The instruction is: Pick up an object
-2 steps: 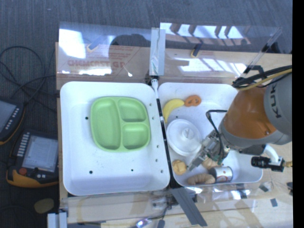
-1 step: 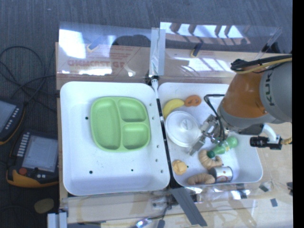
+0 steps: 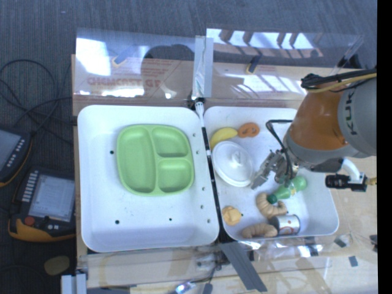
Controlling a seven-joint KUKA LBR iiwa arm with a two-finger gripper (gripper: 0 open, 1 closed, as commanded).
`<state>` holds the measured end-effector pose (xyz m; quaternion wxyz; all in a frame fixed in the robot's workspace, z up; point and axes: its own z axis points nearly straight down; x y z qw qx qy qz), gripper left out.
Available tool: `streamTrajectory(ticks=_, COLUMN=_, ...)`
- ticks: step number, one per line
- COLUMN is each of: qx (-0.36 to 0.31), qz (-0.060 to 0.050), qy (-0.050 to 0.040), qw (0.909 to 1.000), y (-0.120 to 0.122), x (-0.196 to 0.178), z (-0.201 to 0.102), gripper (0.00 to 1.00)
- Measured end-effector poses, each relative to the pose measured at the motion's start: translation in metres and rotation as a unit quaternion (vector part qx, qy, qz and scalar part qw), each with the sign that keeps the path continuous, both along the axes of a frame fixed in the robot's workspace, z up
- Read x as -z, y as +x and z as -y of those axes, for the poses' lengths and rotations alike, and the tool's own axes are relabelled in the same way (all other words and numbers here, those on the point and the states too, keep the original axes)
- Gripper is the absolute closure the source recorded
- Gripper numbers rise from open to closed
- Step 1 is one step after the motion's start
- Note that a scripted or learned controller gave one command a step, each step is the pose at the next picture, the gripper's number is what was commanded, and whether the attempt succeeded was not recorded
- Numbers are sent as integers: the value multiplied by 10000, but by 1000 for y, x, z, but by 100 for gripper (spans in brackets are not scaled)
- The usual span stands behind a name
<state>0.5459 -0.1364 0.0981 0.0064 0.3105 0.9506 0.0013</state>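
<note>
Legibly, only the letters "KU" are seen on the grey arm [image 3: 361, 118], whose gripper [image 3: 273, 169] is poised in the right bin [image 3: 324, 222], seemingly spread and empty, beside the white lid [image 3: 233, 161] and green bottle [image 3: 290, 189].

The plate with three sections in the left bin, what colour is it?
Light green: the divided plate lies in the left bin, clear in the camera view.

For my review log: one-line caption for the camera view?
Gripper hovers over right bin beside white lid; green tray in left bin.
</note>
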Motion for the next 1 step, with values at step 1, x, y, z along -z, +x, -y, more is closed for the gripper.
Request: streamTrajectory(ticks=1, qx=1337, qz=-34, qy=-16, qw=9910, y=25, x=7, z=8, gripper=100)
